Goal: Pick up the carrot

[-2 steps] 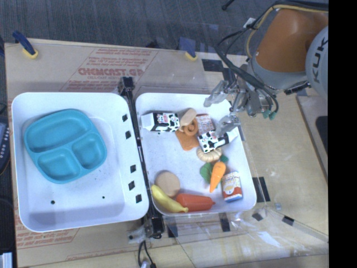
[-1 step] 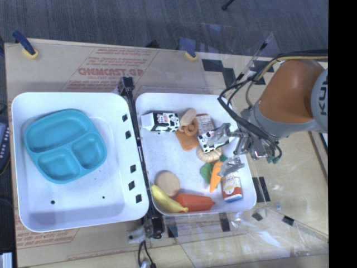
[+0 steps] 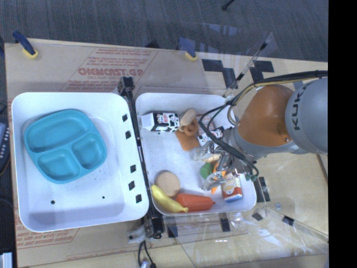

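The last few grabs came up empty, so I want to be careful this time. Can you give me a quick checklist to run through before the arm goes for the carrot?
1. Carrot located: ok. The carrot lies along the near wall of the right bin.
2. Carrot unobstructed from above: ok, nothing covers it.
3. Neighbours: not ok. The banana touches its left end; a round bun sits just behind.
4. End effector over the carrot: not ok, it is further right and back, above a small carton.
5. Fingers open: cannot tell.
6. Carrot gripped: not ok.
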{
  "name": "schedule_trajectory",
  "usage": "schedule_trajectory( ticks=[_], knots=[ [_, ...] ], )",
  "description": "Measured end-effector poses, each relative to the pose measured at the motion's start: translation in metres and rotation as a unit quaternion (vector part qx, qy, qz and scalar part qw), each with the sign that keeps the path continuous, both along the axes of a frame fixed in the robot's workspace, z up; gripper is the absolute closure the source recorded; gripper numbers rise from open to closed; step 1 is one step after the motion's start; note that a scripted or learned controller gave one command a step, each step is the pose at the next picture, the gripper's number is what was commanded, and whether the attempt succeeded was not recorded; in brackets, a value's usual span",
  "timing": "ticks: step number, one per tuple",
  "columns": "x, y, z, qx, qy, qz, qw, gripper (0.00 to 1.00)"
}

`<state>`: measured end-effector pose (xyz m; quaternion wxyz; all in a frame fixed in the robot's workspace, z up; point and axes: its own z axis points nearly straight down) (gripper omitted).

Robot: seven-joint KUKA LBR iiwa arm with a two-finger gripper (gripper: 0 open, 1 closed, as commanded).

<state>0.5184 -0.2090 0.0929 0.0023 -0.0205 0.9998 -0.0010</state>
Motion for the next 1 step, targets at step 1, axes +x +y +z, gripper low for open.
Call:
schedule_trajectory(
  ticks=[1],
  knots=[
    [0.0029,0.0017,0.0121,-0.0008,-0.003,0.005,1.0,1.0]
  ],
)
